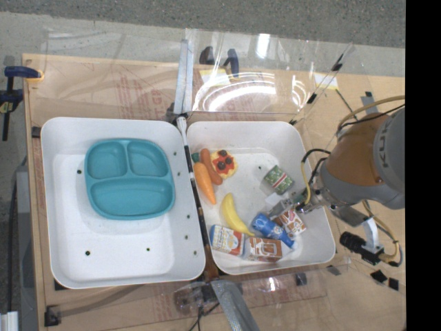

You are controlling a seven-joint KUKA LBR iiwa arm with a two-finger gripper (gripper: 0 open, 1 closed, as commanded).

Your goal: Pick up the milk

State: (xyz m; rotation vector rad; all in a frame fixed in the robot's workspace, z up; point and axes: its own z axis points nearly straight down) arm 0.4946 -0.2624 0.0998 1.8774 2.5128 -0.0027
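Camera view, from above at a slant: a worktop [103,81] carries two shallow white bins side by side. The left bin [69,254] holds a teal divided plate [129,178]. The right bin [313,250] is crowded: two carrots [204,178] along its left wall, a strawberry-printed piece [224,163] beside them, a banana [233,214], a green-and-white carton [277,179], a blue packet [270,227], and three small cartons near the front wall, namely an orange-and-white one [226,240], a brown one [264,249] and a red-and-white one [293,223]. Which of these is the milk is uncertain at this size; the orange-and-white carton, touching the brown carton and just beside the banana, seems the likeliest. The arm [362,164] reaches in from the right, and the hand [295,207] sits low among the red-and-white carton and the blue packet; whether it is open or closed cannot be told, and nothing is plainly gripped. Judged risks: the hand may close on the wrong carton, or on two touching items at once, because the front cluster is tightly packed; a push may also wedge cartons against the front wall. Open room lies in the middle and rear of the right bin, whereas the front right corner offers little clearance.
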